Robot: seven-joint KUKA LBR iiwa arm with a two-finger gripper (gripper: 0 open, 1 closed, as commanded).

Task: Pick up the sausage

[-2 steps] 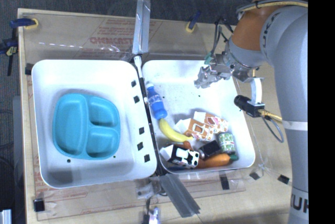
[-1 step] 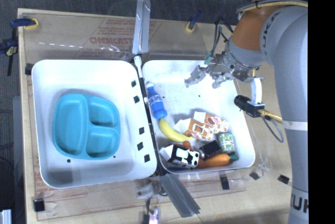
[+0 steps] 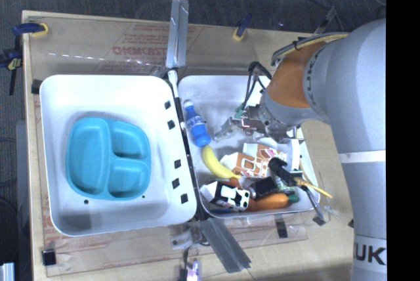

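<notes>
In the right bin (image 3: 216, 86), a long orange-red thing (image 3: 270, 202) that may be the sausage lies against the front wall, partly under a black item. My gripper (image 3: 231, 129) hangs over the middle of that bin, just right of a blue bottle (image 3: 195, 127) and above a yellow banana (image 3: 216, 165). It is well behind the orange-red thing and not touching it. I see nothing held in it. The wrist and grey arm (image 3: 328, 96) hide the bin's right side.
A black-and-white patterned item (image 3: 230, 194) and an orange-and-white packet (image 3: 254, 160) lie near the front of the right bin. The left bin (image 3: 65, 92) holds a blue sectioned tray (image 3: 108, 158). A grey divider bar (image 3: 177, 30) stands between the bins.
</notes>
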